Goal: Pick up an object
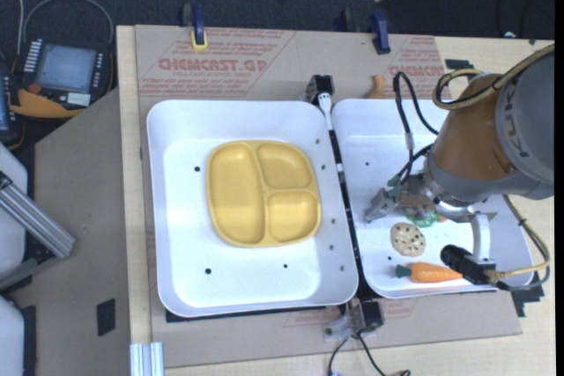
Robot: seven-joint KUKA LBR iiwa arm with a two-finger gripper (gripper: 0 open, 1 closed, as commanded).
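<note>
Fixed overhead camera, slanted down, both white bins (167, 216) in frame

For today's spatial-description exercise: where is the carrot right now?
In the camera view the carrot lies near the front edge of the right bin, just below the round tan biscuit-like piece and under the arm's gripper.

Carrot (434, 273), round cracker (406, 238), right bin's front
</note>
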